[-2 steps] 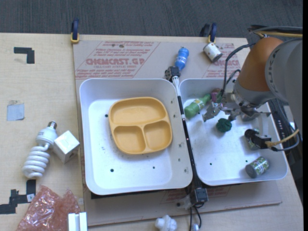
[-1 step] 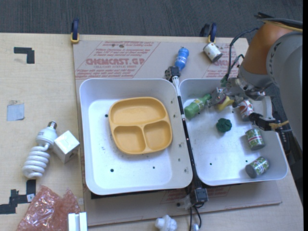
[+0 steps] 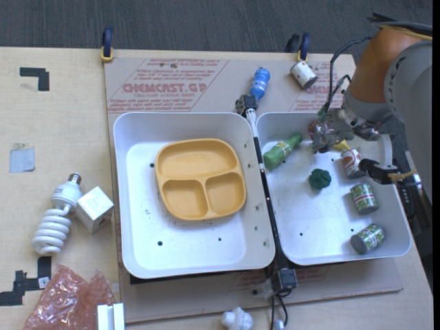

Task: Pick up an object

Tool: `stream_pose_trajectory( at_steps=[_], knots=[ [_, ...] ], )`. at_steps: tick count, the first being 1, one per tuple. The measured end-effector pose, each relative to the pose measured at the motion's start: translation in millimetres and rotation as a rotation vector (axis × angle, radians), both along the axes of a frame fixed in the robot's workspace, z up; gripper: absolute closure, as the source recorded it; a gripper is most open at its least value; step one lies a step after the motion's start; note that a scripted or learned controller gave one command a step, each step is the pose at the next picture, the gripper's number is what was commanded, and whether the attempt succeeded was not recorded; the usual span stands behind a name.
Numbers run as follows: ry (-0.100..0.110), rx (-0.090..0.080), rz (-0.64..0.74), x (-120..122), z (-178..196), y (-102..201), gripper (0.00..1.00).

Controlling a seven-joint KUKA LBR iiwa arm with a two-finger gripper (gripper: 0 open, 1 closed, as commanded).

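1. Camera view: gripper [image 3: 328, 137] low over the far side of the right bin [image 3: 289, 239]; whether it is released, clenched or grasping anything cannot be told
2. Green bottle [image 3: 278, 151] lies left of the gripper, dark green lump [image 3: 320, 179] just below it
3. Red-and-white can [image 3: 350, 161] and two green cans [image 3: 363, 199] [image 3: 368, 238] line the right side
4. Left bin [image 3: 130, 184] holds a yellow divided tray [image 3: 201, 179]

yellow tray [image 3: 200, 179] in left bin [image 3: 130, 205] | bulb [image 3: 56, 217] | blue clamps [image 3: 107, 43]
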State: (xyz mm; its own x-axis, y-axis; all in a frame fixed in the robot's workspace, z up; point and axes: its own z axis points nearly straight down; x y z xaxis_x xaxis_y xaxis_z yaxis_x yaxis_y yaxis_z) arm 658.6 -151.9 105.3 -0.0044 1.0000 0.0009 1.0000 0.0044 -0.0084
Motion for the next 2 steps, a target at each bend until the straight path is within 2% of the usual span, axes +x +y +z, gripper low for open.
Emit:
stream_pose_trajectory(
  at_steps=[1, 2],
  knots=[
    [-0.007, -0.001, 0.001, 1.6, 1.2, 0.5, 0.0],
    [0.0, -0.001, 0.002, 0.4, 10.1, 0.0, 1.0]
  ],
)
